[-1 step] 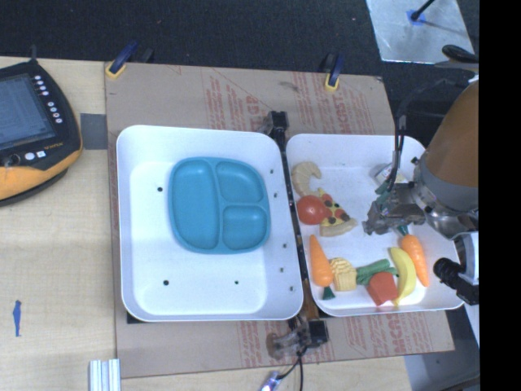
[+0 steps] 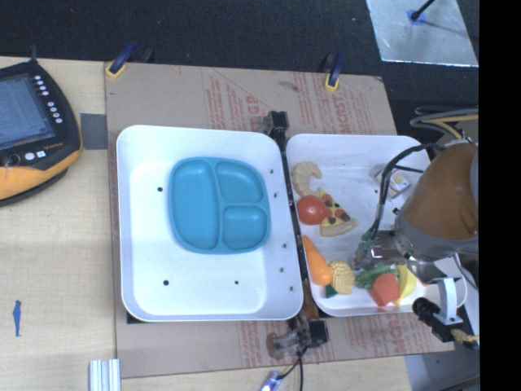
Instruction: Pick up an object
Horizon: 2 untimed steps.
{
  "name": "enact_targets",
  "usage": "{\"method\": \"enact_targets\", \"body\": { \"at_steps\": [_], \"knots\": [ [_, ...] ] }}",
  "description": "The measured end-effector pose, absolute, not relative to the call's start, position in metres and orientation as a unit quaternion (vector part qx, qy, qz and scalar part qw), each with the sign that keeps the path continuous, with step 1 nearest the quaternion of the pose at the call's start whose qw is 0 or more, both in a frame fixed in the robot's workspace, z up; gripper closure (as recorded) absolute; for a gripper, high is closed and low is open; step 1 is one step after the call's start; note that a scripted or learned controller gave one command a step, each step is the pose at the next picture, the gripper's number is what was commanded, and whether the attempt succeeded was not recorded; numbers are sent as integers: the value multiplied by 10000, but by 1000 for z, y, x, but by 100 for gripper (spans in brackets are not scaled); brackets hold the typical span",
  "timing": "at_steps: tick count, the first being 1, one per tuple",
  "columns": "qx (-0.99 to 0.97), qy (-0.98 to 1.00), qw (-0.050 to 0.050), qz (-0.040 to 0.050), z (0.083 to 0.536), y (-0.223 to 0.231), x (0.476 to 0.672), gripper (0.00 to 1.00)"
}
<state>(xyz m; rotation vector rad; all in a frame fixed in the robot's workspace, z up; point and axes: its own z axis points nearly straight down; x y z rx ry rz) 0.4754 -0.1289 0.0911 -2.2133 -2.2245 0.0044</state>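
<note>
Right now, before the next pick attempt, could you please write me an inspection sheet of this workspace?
Surface: wooden bench with a cardboard sheet under two white bins.
Job's things: right bin holds toy food: tomato, pizza slice, carrot, corn, a pale curved piece, and a red, green and yellow cluster.
Clutter: left bin holds a blue divided plate.
Gripper: gripper low over the right bin near the cluster; finger state cannot be told.
Cables: black cable looping beside the arm; wires at the bins' front edge.
Surroundings: orange control pendant on the left, clamps on the cardboard, dark floor behind.
</note>
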Motion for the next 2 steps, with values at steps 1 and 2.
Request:
{"method": "enact_targets", "body": {
  "at_steps": [1,2],
  "knots": [
    [-7036,-7106,12,19,101,-130,476,100],
    [-7037,-7105,10,19,101,-130,476,0]
  ]
}}
